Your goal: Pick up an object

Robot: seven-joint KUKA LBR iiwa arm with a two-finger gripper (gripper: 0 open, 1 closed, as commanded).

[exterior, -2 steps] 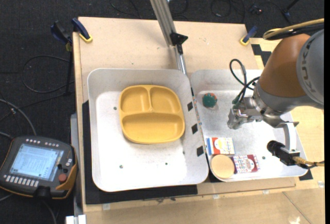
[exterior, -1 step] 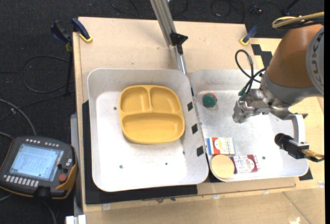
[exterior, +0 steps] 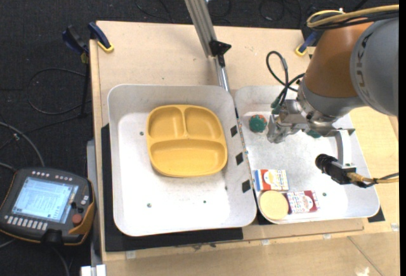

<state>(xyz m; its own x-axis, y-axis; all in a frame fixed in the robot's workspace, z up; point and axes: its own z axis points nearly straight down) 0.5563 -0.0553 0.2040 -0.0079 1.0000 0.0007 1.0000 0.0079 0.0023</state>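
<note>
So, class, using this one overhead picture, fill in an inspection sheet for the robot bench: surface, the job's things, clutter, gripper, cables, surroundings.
Surface: wooden bench bearing the left bin and the right bin.
Job's things: yellow divided tray in the left bin; teal object, small carton, round cream lid and red-and-white packet in the right bin.
Clutter: nothing seen.
Gripper: gripper low over the right bin, beside the teal object; holds nothing visibly.
Cables: black loop by the wrist.
Surroundings: teach pendant on the dark floor; metal pole.
</note>
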